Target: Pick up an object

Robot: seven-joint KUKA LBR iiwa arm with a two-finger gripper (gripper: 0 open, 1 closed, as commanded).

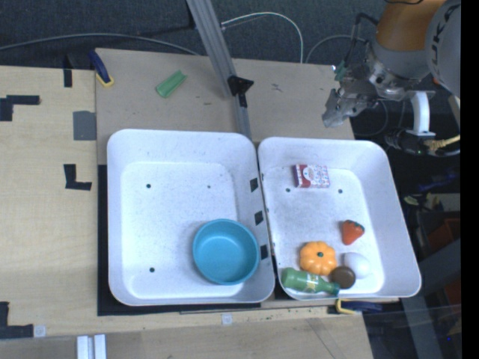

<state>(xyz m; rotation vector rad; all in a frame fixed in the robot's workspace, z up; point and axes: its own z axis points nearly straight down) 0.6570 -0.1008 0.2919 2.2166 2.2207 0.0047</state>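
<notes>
The tool is seen beyond the far edge of the right bin, above the counter, hanging from the grey arm with its orange band. Whether it is released or clenched cannot be told from this view; nothing is seen held in it.

All the objects that could be picked are found in the right bin, nearer the viewer than the tool. A red and white packet lies closest to the tool, at the far side of the bin floor. A small red strawberry-like piece is placed nearer, toward the right wall. At the near end an orange pumpkin, a white egg-shaped piece, a dark brown round piece and a green bottle lying on its side are clustered close together, well apart from the tool.

In the left bin a blue bowl is set upright near the near right corner. A green block is left on the counter, far left of the bins.
</notes>
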